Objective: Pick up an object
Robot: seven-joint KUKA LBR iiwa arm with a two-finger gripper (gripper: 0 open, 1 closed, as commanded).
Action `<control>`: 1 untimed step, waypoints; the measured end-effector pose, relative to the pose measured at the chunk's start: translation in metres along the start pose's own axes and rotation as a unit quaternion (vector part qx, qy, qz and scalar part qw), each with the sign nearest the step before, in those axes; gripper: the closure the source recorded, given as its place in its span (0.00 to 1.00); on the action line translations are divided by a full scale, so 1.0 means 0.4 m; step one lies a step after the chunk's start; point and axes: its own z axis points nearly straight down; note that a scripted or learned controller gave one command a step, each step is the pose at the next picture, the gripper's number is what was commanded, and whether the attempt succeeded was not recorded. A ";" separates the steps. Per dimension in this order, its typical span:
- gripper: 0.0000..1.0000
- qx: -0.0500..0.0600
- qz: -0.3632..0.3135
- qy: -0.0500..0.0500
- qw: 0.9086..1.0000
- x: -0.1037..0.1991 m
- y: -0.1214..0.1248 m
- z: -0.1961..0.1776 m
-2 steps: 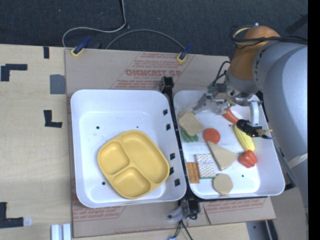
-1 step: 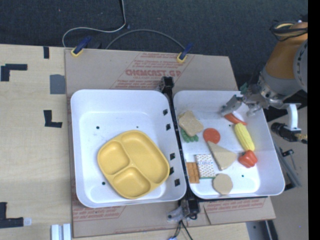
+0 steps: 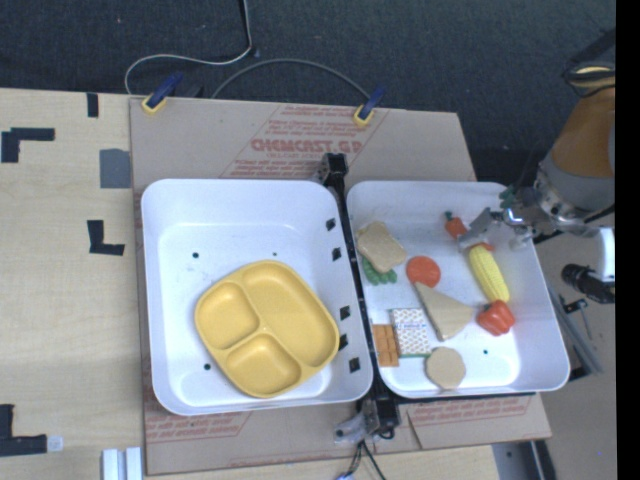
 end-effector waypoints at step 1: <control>0.00 -0.005 -0.002 -0.005 1.000 0.033 0.112 0.193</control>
